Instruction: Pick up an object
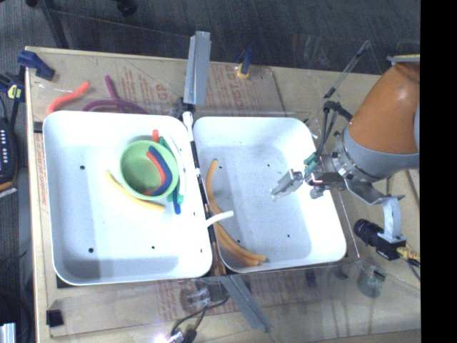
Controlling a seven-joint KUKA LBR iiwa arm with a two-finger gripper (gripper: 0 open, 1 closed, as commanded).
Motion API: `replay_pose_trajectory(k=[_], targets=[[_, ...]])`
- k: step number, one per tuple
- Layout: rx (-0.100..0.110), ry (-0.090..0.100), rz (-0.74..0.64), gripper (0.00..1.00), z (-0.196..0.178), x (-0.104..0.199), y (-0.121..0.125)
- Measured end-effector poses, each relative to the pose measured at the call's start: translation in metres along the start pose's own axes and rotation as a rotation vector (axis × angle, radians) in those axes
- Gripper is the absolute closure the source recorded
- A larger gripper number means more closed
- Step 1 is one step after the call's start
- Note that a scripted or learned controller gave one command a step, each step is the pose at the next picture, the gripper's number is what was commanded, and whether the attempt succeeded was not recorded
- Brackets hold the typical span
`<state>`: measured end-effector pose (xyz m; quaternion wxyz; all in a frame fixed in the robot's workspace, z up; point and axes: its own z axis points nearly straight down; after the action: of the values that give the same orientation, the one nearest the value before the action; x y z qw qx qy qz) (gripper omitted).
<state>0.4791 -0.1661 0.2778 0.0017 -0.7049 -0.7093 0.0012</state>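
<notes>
Camera view: the robot's hand (285,185) hovers low over the right bin (325,245), fingers spread apart and holding nothing. Well to its left, along that bin's left wall, lies a long orange strip (227,234), with a small white piece (220,219) across it. Farther left, the other bin (107,263) holds a green bowl (146,168) with red and blue curved pieces inside and a yellow strip (136,195) beneath it on the tabletop (300,313).
</notes>
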Motion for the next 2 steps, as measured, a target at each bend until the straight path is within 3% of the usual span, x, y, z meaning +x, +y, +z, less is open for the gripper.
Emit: replay_pose_trajectory(k=[1, 2], targets=[[0.003, -0.001, -0.111, 0.0, 0.088, 0.087, 0.054], [0.002, 0.0, -0.158, 0.0, 0.13, 0.027, 0.053]])
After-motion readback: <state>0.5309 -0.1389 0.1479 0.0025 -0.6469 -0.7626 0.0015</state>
